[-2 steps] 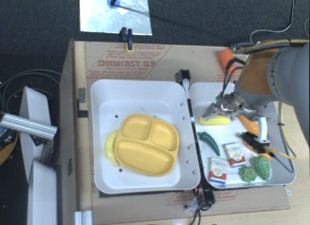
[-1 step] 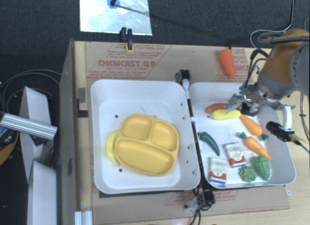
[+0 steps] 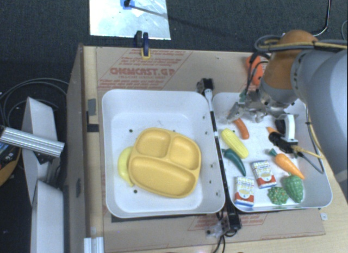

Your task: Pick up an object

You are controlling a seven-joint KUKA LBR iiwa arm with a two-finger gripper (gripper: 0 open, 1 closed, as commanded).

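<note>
Two white bins sit side by side on the bench. The left bin holds a big yellow tray with three parts. The tray lies a bit tilted. A yellow thing peeks out from under its left edge, and I cannot tell what it is.

The right bin holds toy food. The grey arm comes in from the right, over the far side of this bin. The claw hangs low over the far left corner of the right bin. I cannot tell if the claw is apart or together. Nothing can be seen held in it.

An orange sausage lies in the bin just under the claw, with its far end right by the tip. I cannot tell if they touch. Next to the sausage, nearer the front, lies a yellow corn cob. A dark green pepper lies just beside the corn, close to the wall between the bins.

A carrot lies farther right. Two little food boxes sit near the front, one in the middle and one by the front left corner. A piece of broccoli and a green leafy thing sit side by side at the front, below the carrot
</note>
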